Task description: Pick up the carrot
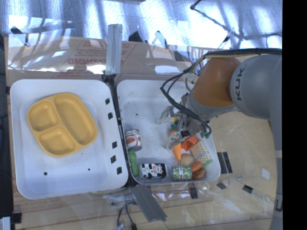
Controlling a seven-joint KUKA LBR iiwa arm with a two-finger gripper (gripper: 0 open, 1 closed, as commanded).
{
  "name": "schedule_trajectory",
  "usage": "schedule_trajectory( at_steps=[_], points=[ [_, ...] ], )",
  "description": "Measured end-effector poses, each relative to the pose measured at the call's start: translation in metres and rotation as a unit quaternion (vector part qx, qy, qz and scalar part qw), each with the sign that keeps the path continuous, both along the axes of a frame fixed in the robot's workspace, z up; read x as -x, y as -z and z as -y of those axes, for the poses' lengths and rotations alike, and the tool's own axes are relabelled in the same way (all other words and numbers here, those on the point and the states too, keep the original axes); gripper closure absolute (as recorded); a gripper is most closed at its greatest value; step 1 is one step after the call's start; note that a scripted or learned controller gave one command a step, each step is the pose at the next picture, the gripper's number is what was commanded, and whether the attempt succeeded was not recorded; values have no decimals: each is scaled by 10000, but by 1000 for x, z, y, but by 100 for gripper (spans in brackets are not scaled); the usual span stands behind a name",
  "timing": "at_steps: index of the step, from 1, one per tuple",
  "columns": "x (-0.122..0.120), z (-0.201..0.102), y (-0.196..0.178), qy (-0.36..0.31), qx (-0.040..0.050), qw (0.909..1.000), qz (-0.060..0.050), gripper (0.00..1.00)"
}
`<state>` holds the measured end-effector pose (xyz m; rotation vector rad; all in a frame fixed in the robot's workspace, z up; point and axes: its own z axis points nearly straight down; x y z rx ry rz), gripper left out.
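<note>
The carrot (177, 151) is a short orange piece lying in the right bin (144, 97), near its front right corner among other toy foods. My gripper (170, 127) hangs over that bin just behind the carrot, reaching in from the right under the arm's orange band. It is open, with one grey finger (165, 113) toward the back and the other (173, 140) close above the carrot. The carrot is not between the fingers.
Beside the carrot lie another orange piece (191, 142), a patterned wafer (200, 151), a green can (181, 173) and a brown item (197, 169). A small can (133, 139), a green vegetable (133, 163) and a black-and-white carton (153, 170) sit front left. The left bin holds a yellow divided plate (61, 123).
</note>
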<state>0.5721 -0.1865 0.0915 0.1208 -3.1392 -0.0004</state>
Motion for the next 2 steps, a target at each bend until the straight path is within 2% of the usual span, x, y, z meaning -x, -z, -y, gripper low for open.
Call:
schedule_trajectory(
  at_steps=[1, 2],
  points=[
    [69, 24, -3, -103, 10, 9999, 41, 0],
    [67, 22, -13, -150, 15, 9999, 55, 100]
  ],
)
